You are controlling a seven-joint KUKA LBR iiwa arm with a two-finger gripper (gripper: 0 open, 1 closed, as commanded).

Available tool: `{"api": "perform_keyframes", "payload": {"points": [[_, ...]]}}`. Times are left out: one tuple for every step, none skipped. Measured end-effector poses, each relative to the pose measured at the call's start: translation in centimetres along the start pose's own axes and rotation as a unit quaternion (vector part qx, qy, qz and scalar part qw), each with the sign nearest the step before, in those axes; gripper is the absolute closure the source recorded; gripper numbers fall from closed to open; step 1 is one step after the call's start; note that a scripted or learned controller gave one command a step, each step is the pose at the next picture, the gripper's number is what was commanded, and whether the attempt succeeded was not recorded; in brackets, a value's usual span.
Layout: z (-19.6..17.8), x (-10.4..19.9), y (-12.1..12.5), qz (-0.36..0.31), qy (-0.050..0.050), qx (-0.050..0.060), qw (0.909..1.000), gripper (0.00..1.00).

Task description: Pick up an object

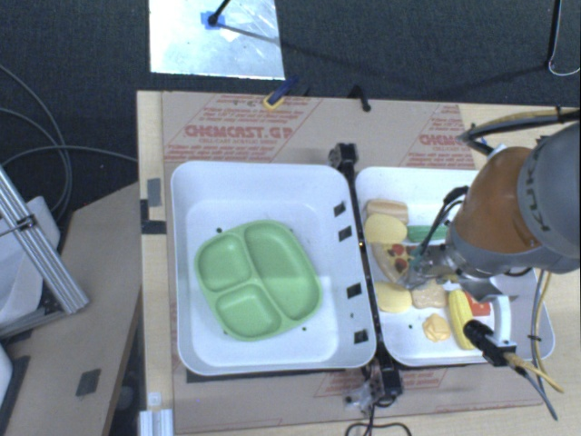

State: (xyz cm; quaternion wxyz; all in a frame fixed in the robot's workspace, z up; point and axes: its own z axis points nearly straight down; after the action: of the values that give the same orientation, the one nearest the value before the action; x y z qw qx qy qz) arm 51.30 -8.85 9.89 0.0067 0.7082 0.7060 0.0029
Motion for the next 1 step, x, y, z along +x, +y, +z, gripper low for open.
{"api": "perform_keyframes", "payload": {"points": [[-9.09,-6.71,-2.51,0.001,0.000,0.003,1.0000,1.00]]}}
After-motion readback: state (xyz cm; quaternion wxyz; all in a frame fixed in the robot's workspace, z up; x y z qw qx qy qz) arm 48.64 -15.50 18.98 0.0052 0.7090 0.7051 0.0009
